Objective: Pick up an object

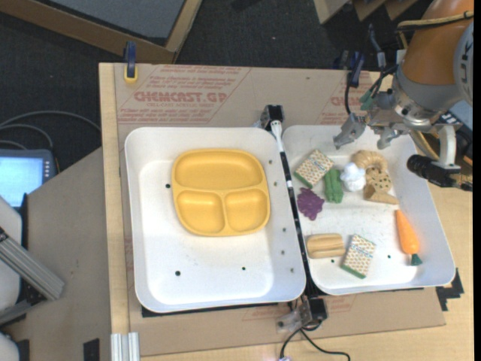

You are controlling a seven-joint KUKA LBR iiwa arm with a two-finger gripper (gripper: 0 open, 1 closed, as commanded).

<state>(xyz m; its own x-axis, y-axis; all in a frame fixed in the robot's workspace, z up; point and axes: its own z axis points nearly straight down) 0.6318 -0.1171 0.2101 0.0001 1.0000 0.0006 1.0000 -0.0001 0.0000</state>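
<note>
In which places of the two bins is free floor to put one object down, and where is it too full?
Free: the left bin around the yellow plate, widest along its near edge; the right bin floor between sponge and carrot. Crowded: the far middle of the right bin, from cracker packet to cookie, below the gripper.

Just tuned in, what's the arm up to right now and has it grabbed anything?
The gripper hangs open over the back of the right bin, with nothing between its fingers. The toy food lies loose in that bin: the carrot, the purple grapes, the bread roll and others. The yellow divided plate sits in the left bin.
</note>
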